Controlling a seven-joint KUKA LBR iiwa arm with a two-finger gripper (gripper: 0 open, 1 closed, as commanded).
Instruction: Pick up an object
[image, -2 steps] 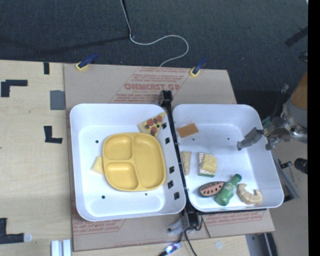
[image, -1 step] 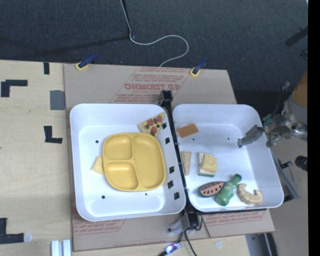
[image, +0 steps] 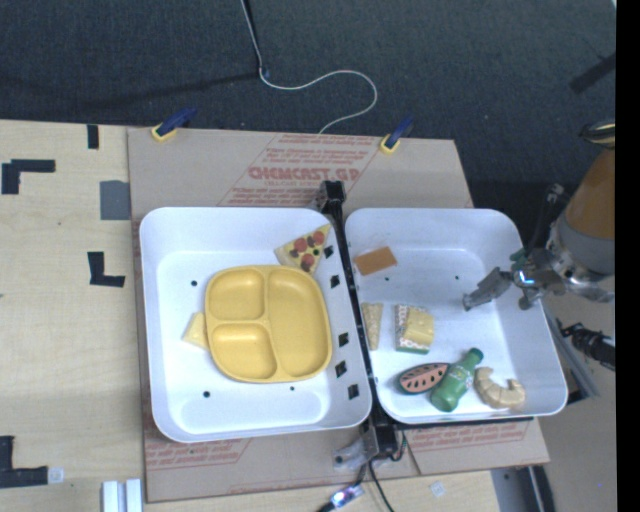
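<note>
Over the right edge of the right bin (image: 455, 222), the grey arm with its orange band reaches in, and its gripper (image: 488, 290) hangs above the bin's bare floor toward the right wall; whether the claw is spread or closed cannot be told from this slant, and nothing shows between its tips. Below it, along the near side of that bin, lie the toy foods: a green bottle (image: 455, 379) tilted with its cap up and to the right, a watermelon slice (image: 421, 377) touching the bottle's left side, and a pale croissant-like piece (image: 498, 389) just beside it on the right. Toward the divider sit a cheese wedge (image: 414, 328) and a cracker (image: 371, 325) side by side, with an orange slab (image: 375, 261) farther back. Across the divider, the left bin (image: 165, 300) holds a yellow divided plate (image: 268, 322) in its middle, a pale yellow wedge (image: 194, 329) poking out from under the plate's left rim, and a pizza slice (image: 306, 250) near the back right corner, just beside the plate. Both bins rest on a sheet of cardboard (image: 290, 170) held by clips.
</note>
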